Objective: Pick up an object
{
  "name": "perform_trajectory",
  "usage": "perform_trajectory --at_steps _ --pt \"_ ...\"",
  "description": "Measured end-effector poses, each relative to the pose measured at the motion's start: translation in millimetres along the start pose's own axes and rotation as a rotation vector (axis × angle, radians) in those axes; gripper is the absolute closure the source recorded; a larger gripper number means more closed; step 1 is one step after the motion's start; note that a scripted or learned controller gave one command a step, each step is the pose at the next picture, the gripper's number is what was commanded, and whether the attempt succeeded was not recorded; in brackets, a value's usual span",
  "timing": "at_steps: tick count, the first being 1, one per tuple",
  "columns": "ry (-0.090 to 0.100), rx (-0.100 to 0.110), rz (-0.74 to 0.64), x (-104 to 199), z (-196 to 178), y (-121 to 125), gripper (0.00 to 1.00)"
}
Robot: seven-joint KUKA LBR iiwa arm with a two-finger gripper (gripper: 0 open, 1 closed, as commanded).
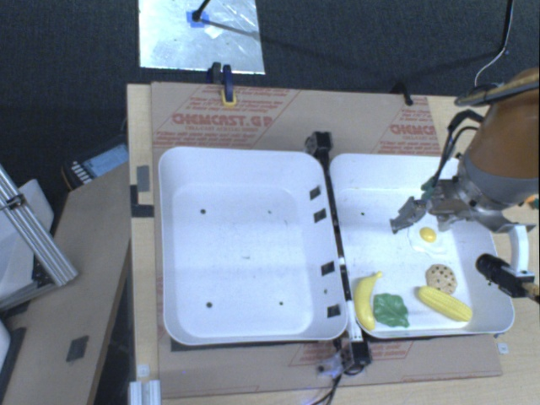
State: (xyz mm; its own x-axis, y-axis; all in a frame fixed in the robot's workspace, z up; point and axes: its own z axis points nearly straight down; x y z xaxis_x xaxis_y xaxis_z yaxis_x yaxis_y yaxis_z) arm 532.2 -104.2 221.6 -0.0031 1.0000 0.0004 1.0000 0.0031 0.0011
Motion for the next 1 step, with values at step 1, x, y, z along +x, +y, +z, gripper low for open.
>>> perform_trajectory --at_steps 1 --pt "-0.003 -0.021 -0.003 10.4 -189.1 -32.2 0.00"
